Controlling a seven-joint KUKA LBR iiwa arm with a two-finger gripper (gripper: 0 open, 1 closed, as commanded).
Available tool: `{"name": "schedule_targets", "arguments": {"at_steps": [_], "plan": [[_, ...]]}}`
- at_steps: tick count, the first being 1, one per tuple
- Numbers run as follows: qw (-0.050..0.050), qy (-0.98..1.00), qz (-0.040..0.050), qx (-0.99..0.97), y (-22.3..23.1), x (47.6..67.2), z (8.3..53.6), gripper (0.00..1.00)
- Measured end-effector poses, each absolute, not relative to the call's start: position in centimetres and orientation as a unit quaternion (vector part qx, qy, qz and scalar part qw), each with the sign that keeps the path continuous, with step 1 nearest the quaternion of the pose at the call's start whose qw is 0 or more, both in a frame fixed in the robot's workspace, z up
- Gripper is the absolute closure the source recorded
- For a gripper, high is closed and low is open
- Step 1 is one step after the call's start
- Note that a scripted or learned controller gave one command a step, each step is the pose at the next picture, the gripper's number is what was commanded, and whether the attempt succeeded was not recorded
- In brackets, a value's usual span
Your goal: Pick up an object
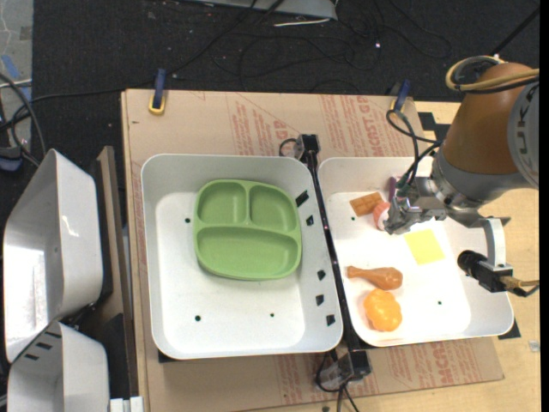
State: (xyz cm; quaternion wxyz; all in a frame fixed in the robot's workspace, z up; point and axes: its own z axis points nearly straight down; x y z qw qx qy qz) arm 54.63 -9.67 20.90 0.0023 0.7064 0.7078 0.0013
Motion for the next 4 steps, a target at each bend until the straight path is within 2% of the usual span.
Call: {"name": "schedule_targets", "arguments": {"at_steps": [1, 2, 3, 4], "plan": [[0.003, 0.708, 0.0014, 0.706, -10.5, 54.0, 26.2, 1.0], [0.0, 0.71, 0.0003, 0.704, -5.8, 54.1, 26.0, 1.0], [-0.001, 0.709, -0.0006, 0.705, -0.2, 53.2, 24.4, 1.0], [-0.001, 0.71, 0.0005, 0.704, 5.5, 52.5, 24.9, 1.0]]}}
